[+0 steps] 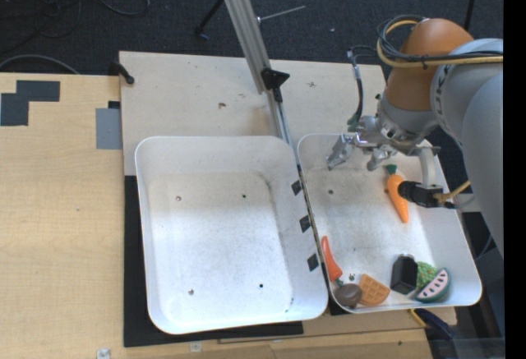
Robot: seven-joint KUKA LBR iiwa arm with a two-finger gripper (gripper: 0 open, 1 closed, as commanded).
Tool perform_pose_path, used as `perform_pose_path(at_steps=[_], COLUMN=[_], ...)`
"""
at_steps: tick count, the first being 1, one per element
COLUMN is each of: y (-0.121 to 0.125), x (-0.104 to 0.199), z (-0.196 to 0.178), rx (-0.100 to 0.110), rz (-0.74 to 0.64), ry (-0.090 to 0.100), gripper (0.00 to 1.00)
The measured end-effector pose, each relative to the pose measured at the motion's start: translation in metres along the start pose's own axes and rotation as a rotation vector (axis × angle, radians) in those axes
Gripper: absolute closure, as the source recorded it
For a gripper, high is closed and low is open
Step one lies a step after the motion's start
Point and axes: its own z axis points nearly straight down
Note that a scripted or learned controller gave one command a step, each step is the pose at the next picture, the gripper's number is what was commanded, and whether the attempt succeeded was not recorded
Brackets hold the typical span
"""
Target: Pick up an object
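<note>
Two white bins, the left bin (215, 234) speckled with small dark dots. In the right bin (370, 218): an orange carrot (398, 197) at 2 o'clock, a black block (403, 273) and a red, green-rinded watermelon slice (434, 286) at 5 o'clock. The arm (460, 94) is grey and orange.

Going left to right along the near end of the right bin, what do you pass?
Red-orange stick → brown round piece → waffle-like orange piece → black block → watermelon slice.
</note>
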Motion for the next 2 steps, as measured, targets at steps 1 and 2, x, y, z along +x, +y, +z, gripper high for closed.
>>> perform_pose_path(at_steps=[1, 2], y=[0.000, 0.001], x=[0.001, 0.001], z=[0.041, 0.029], rx=[-0.005, -0.007], rz=[0.000, 0.002], ry=[-0.001, -0.001], gripper=[0.00, 1.00])
